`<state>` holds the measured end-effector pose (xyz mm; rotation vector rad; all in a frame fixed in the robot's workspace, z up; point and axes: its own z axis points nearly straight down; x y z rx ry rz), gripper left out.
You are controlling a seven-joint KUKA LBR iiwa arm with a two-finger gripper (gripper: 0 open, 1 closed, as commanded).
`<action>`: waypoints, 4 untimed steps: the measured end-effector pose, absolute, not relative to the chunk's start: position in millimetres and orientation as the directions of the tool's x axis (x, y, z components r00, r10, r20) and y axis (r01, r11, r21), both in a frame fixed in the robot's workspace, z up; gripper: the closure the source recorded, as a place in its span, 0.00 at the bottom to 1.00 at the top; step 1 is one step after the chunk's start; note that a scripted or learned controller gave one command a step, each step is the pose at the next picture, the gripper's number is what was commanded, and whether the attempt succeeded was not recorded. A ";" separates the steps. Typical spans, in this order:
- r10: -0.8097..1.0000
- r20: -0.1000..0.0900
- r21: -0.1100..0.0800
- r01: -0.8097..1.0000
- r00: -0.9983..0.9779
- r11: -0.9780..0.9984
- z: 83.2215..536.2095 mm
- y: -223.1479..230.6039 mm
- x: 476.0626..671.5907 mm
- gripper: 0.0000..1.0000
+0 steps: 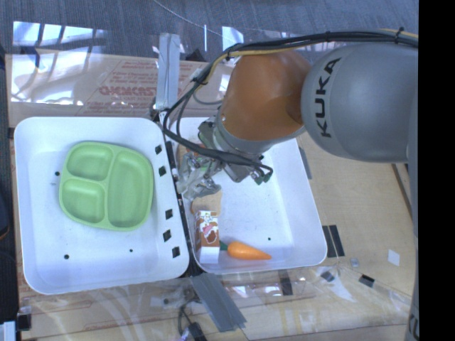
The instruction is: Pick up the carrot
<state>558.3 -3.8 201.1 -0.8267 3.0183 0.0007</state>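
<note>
hand (195, 176) hung over right bin (302, 212) nr its left wall, finger state can't tell | carrot (247, 251) lay flat at bin's front edge, just beside small carton (207, 231), apart from hand | looked like light, stiff, smooth plastic toy; tapered, so best pinched across thick orange mid | green tray (106, 185) in left bin

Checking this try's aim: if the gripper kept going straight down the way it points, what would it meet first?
Probably the small carton or the right bin floor beside it, not the carrot. The gripper hangs above the bin's left side; depth is unclear.
</note>
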 end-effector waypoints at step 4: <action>-0.687 -0.013 -0.007 -0.687 -0.727 0.727 224.2 102.0 548.2 1.00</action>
